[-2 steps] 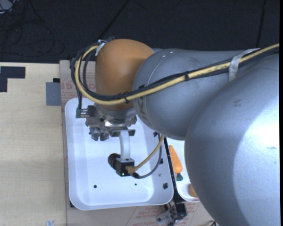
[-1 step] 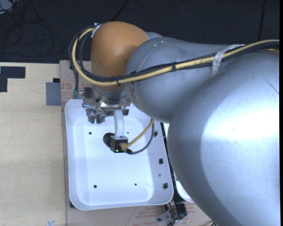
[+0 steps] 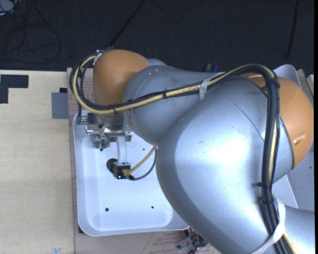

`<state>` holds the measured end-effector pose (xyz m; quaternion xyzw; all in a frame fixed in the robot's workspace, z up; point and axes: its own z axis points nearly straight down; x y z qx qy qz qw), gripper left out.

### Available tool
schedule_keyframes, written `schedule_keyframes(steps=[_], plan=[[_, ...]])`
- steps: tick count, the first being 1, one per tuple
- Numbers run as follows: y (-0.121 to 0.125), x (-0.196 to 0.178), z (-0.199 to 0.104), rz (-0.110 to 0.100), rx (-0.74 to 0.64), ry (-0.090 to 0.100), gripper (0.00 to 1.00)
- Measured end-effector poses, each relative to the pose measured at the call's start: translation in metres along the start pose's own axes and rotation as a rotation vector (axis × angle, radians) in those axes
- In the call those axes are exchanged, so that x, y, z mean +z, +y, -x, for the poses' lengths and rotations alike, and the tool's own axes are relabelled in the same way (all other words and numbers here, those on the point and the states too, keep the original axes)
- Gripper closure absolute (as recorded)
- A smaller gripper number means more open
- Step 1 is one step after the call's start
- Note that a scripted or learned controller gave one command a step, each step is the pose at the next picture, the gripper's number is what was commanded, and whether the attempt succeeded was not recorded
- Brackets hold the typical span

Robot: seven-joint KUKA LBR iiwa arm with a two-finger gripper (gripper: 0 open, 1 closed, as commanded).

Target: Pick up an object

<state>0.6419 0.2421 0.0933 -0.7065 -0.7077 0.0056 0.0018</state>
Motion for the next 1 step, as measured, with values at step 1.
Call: schedule_keyframes(steps=[1], plan=[[0.0017, -0.0221, 0.0803, 0.006, 0.007, 0.001, 1.00]])
